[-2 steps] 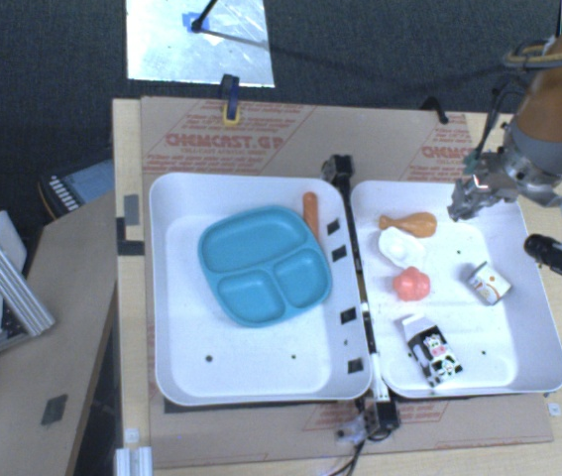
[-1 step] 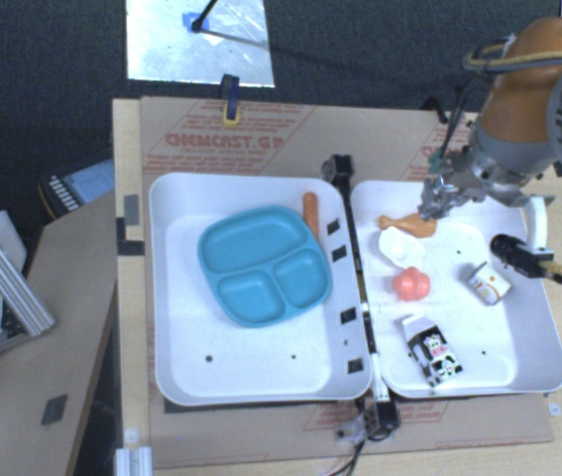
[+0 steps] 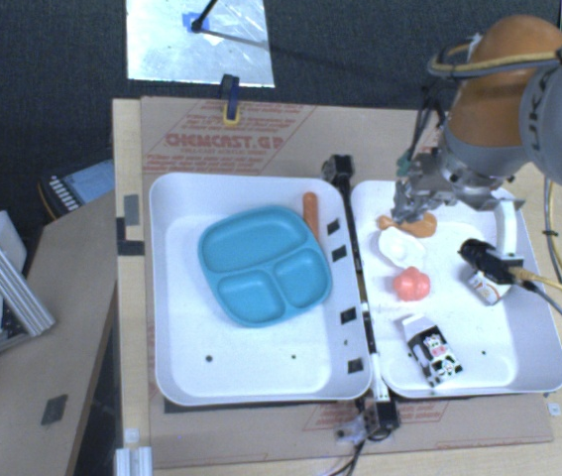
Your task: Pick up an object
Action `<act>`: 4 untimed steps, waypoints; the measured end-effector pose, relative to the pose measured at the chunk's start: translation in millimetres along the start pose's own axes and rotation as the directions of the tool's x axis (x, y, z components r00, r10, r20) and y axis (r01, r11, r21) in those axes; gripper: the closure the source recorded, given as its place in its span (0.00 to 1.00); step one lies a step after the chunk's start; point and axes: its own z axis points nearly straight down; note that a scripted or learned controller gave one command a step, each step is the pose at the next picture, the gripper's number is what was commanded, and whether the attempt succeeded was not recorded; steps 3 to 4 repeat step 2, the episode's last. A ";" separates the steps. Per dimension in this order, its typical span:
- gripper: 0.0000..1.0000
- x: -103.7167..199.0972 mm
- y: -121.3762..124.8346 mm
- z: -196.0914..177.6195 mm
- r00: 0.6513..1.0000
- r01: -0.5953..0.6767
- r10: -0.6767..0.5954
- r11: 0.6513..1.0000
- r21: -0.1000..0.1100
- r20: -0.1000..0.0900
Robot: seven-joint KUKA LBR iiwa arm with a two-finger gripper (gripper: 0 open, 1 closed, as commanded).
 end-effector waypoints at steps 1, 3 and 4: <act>1.00 60.4 -19.4 4.7 1.000 0.002 -0.002 1.000 0.002 -0.001; 1.00 114.4 -31.0 14.6 1.000 0.000 0.000 1.000 0.001 0.000; 1.00 114.4 -31.0 14.6 1.000 0.000 0.000 1.000 0.001 0.000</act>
